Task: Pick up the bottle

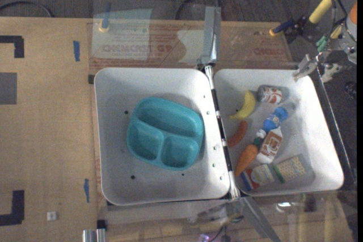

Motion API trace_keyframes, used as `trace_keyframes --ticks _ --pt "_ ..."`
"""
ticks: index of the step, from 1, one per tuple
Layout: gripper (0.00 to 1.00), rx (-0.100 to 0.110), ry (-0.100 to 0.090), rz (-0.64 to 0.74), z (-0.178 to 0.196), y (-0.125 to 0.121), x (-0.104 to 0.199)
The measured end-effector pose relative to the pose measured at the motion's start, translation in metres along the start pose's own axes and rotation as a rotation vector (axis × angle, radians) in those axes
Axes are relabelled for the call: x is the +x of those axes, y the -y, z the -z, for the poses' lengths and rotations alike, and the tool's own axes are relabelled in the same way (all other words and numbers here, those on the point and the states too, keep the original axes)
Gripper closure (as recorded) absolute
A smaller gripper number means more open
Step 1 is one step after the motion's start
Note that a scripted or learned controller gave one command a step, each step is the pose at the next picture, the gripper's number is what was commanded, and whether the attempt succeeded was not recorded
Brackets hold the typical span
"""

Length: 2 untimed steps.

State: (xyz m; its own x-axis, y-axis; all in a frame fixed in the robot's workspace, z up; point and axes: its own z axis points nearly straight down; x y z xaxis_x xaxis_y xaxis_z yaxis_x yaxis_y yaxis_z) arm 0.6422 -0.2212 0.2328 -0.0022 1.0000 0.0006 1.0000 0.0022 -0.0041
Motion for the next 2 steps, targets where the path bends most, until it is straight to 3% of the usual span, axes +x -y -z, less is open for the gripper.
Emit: trace_keyframes --ticks 1,2 --pt "0.00 -0.008 -0.004 0.137 -0.134 0.016 0.004" --pt "0.00 -0.012 -0.007 0.135 -0.145 0.063 0.006"
